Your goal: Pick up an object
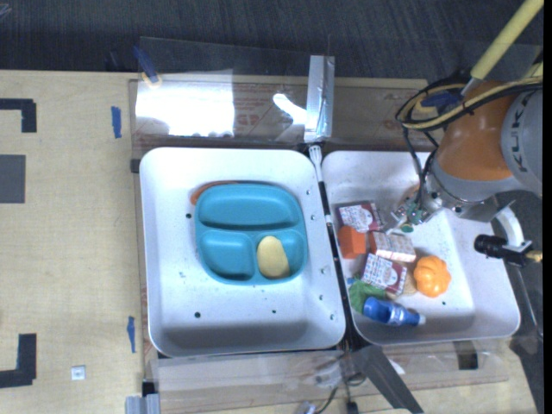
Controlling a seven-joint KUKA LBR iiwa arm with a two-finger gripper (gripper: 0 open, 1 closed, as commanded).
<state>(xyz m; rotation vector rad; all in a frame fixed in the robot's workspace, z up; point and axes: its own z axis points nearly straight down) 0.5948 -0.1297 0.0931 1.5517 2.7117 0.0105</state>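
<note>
Nearest the camera, at the six o'clock edge of my right bin (496,313), lies a blue bottle (390,312) on its side, with a scrap of green just beside it toward nine o'clock. Up from it, toward twelve, sit two red-and-white cartons (385,270), stacked or overlapping, I cannot tell which, and a small orange pumpkin-like toy (431,276) touching them at their three o'clock side. Further toward twelve there is an orange block (351,241) against the bin's nine o'clock wall and another red packet (357,216) above it.

My claw (412,211) hangs low over this clutter, at about one o'clock from the cartons and just beside the red packet. Whether it is spread or closed I cannot tell from here; nothing visibly sits in it.

The left bin (164,257) holds a blue divided tray (250,231) with a yellow egg-like piece (272,256) in its lower right compartment, well apart from me.

I judge I am in the approach: down among the things, nothing picked yet. Next I need to settle on one target, probably the packet or the upper carton, centre over it, close and lift cleanly without dragging its neighbours.
</note>
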